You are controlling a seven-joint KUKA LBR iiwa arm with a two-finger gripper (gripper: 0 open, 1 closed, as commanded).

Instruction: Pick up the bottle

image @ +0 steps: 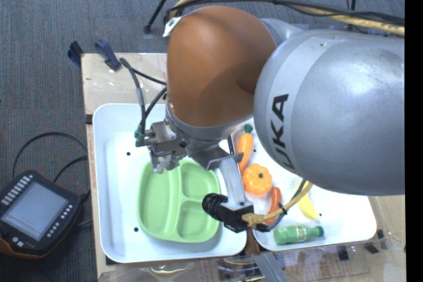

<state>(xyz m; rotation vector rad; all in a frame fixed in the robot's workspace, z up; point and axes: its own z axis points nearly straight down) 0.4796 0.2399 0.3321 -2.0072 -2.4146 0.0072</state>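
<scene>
Nearest me, the green bottle (299,233) lies on its side at the front of the right bin (360,224), long axis left to right; I can't make out which end is the cap. Behind it I see a yellow banana (308,208), a red pepper (274,198), a small orange pumpkin (256,179) and a carrot (245,145). Over in the left bin (109,175) sits a green divided tray (178,205). My gripper (165,158) hangs above that tray's far edge, well apart from the bottle; whether it is apart or together I cannot tell. My arm (317,115) hides most of the right bin.
</scene>
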